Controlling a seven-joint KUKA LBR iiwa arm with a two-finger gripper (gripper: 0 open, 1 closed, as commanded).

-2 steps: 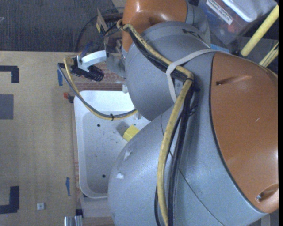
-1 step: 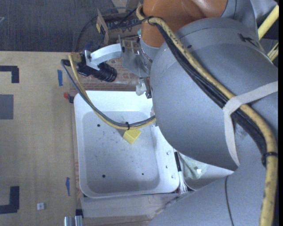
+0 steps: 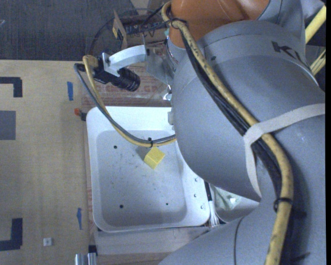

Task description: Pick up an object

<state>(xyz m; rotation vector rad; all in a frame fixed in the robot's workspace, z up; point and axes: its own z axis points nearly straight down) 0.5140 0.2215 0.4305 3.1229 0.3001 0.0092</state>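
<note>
Grey arm [image 3: 248, 103], partial lettering "K".

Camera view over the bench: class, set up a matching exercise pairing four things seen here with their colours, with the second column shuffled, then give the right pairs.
Things:
1. block lying in the bin
2. bin
3. band on the arm, top of the view
4. tape marks on the bench left of the bin

Colours:
A. white
B. blue
C. yellow
D. orange

Pairs: 1-C, 2-A, 3-D, 4-B
</note>
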